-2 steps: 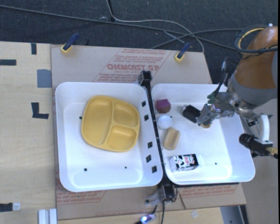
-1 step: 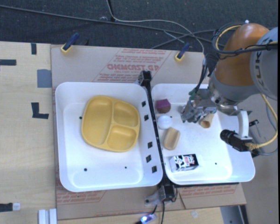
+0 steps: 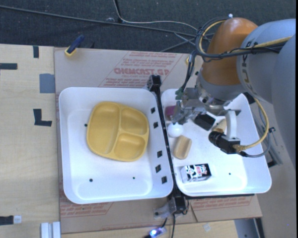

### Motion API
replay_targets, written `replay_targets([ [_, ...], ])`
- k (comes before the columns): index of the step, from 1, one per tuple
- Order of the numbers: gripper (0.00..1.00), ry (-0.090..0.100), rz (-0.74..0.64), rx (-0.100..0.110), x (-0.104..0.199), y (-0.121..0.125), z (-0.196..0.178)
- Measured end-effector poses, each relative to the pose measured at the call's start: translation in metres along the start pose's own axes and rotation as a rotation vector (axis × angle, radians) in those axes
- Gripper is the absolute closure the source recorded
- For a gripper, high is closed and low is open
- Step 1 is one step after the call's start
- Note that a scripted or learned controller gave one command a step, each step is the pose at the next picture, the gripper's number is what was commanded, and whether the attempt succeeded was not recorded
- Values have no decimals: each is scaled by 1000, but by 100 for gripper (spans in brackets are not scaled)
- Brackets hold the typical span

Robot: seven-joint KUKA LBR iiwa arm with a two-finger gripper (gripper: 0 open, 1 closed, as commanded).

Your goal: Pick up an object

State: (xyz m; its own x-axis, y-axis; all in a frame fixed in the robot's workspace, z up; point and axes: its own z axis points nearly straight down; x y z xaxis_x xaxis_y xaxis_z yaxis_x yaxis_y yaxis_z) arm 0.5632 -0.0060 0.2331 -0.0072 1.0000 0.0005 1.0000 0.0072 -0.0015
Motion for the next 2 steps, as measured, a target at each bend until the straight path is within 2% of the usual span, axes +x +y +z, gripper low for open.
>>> replay_targets([
  [2,100,0,1,-2,101,57,-1],
])
